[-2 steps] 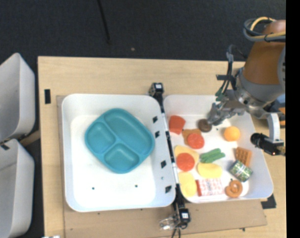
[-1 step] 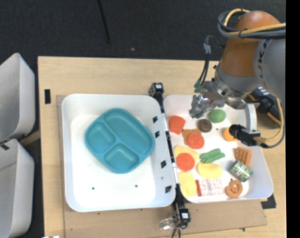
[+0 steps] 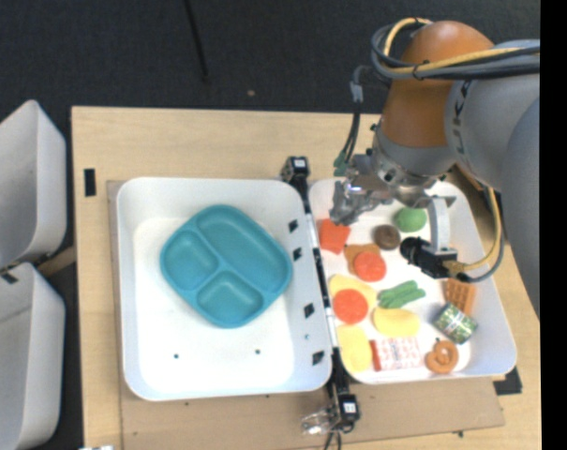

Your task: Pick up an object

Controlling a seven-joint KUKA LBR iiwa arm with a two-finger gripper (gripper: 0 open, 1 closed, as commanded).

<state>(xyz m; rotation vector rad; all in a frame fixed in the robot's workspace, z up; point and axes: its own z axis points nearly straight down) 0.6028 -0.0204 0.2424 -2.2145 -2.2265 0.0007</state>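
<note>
My gripper (image 3: 347, 208) hangs over the upper left corner of the right bin (image 3: 494, 345), just above an orange-red wedge (image 3: 333, 236). Nothing shows between its tips. Below lie a red-orange tomato (image 3: 369, 266), an orange disc (image 3: 350, 306), a green pea pod (image 3: 401, 294), yellow pieces (image 3: 395, 322), a brown ball (image 3: 387, 237) and a green ball (image 3: 411, 219). Further down are a waffle (image 3: 459, 294), a small can (image 3: 456, 323), a pretzel (image 3: 441, 356) and a red-and-white packet (image 3: 395, 354).
The left bin (image 3: 133, 345) holds a blue divided plate (image 3: 226, 263). Black clips (image 3: 315, 279) run along the seam between the bins. The arm (image 3: 433, 82) comes in from the upper right above the right bin's far edge.
</note>
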